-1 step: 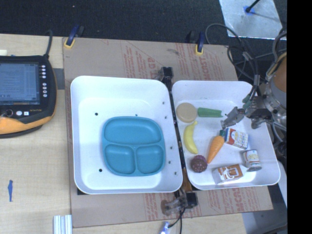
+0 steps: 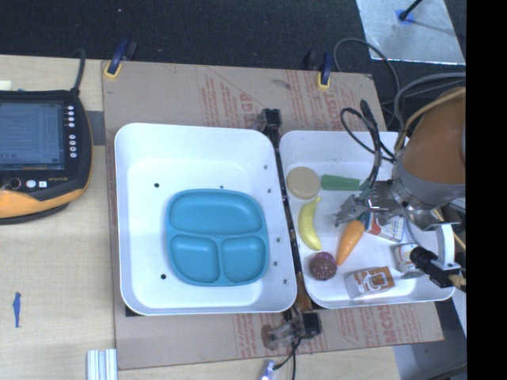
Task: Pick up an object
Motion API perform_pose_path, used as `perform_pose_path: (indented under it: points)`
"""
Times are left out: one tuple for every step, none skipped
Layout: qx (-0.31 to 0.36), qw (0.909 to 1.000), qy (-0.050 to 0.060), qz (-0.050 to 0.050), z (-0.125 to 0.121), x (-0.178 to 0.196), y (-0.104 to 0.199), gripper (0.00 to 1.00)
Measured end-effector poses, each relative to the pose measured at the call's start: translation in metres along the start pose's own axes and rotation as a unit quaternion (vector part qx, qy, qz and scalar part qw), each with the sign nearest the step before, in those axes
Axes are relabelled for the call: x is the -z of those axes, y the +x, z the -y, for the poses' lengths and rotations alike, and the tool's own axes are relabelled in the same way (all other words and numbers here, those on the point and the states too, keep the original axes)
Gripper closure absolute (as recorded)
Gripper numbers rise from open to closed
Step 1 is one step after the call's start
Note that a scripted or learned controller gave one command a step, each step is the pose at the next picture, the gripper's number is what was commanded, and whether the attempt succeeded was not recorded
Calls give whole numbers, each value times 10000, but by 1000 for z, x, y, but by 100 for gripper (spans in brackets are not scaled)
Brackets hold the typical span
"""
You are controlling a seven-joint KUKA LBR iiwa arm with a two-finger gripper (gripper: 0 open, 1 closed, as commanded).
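1. Camera view, slanted down on the bench: the gripper (image 2: 358, 210) sits low in the right bin (image 2: 333, 142), its metal fingertips just above the top of the carrot (image 2: 349, 242). Whether the fingers are released or clenched cannot be told, and nothing can be seen between them.
2. The carrot lies in the middle of the right bin, its long axis running from about 1 o'clock down to 7 o'clock, the narrow tip toward 7. Its upper end meets the gripper's metal parts; actual contact cannot be made out.
3. At 9 o'clock from the carrot lies a banana (image 2: 308, 223), long axis near 12 to 6, just beside it but apart.
4. At 7 o'clock from the carrot sits a dark red round fruit (image 2: 322, 266), near the tip.
5. At 11 o'clock lies a tan round disc (image 2: 303, 183), with a green stick-shaped piece (image 2: 341, 183) to its 3 o'clock.
6. At 5 o'clock, a small brown box (image 2: 370, 281) lies near the bin's lower rim; a red-and-white packet (image 2: 390, 228) lies at 3 o'clock, partly under the arm.
7. The left bin (image 2: 135, 212) holds a blue divided tray (image 2: 216, 236) in its centre, with bare white floor all round it.
8. Open floor in the right bin lies mostly at 12 o'clock, along the upper rim.
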State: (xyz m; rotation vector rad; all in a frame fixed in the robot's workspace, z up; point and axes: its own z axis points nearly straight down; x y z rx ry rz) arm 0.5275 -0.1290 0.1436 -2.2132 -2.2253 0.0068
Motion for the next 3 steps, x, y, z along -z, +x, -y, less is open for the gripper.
perform_pose_path:
  points:
    - [-8,10000,-5,-1,14,-52,20,0]
    - [12,10000,-1,8,14,-42,19,100]
    - [-3,10000,-16,-6,-26,49,65,100]
